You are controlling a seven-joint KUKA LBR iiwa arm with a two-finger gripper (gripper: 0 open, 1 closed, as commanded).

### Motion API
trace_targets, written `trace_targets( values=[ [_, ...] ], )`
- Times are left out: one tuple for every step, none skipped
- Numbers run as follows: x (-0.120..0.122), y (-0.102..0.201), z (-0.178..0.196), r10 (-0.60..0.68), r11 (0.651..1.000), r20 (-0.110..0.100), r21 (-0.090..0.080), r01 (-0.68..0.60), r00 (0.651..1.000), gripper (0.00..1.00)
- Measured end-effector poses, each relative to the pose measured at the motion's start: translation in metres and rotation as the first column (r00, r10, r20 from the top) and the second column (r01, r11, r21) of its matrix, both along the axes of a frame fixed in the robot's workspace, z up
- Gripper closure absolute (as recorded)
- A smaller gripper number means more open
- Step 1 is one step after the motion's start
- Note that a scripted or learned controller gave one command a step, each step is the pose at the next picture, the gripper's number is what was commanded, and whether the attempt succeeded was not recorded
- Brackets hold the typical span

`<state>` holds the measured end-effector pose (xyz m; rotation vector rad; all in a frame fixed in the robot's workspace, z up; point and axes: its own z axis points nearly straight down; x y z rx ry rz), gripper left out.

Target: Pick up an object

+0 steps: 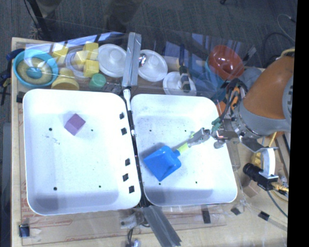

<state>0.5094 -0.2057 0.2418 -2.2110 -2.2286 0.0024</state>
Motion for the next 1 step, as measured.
trace_targets(
  values=[
    [0.0467, -0.0029, -0.0612, 0.089, 0.996, -0.001, 0.001, -0.089, 0.996, 0.00]
  ],
)
